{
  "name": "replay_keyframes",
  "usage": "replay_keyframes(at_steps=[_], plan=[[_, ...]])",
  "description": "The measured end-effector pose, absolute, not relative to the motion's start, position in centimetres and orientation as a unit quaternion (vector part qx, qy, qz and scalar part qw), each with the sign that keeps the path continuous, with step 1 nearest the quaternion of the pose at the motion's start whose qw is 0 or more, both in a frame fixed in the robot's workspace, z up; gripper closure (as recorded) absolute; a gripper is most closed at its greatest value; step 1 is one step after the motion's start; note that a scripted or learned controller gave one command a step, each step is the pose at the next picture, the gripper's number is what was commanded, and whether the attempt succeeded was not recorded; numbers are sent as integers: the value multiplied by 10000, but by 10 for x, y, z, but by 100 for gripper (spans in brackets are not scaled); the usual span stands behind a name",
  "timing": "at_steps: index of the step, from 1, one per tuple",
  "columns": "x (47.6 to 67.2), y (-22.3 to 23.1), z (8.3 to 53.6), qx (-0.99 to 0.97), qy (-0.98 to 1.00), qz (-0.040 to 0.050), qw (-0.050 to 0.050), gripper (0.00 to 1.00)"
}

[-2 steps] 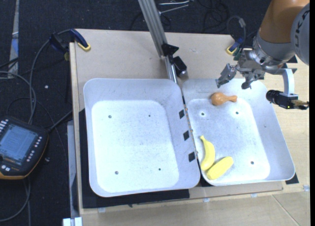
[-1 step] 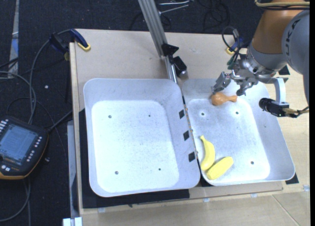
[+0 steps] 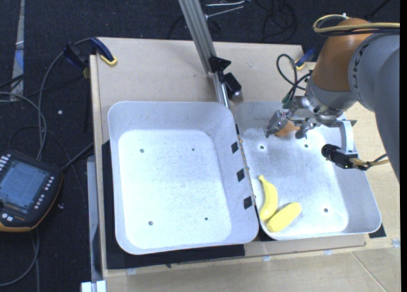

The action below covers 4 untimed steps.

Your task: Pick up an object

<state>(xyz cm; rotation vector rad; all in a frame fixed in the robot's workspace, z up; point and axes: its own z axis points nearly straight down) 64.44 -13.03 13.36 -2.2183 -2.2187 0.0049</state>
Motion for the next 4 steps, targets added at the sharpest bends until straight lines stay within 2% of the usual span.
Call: replay_keyframes(at_steps=[1,3,4], plan=[[646,-131,147,-7071,-7071,-2,-4,100],[635,-126,268,-7070,-7072,-16,-20,100],[635,-126,276,-7070,-7072,-2,-2,100]])
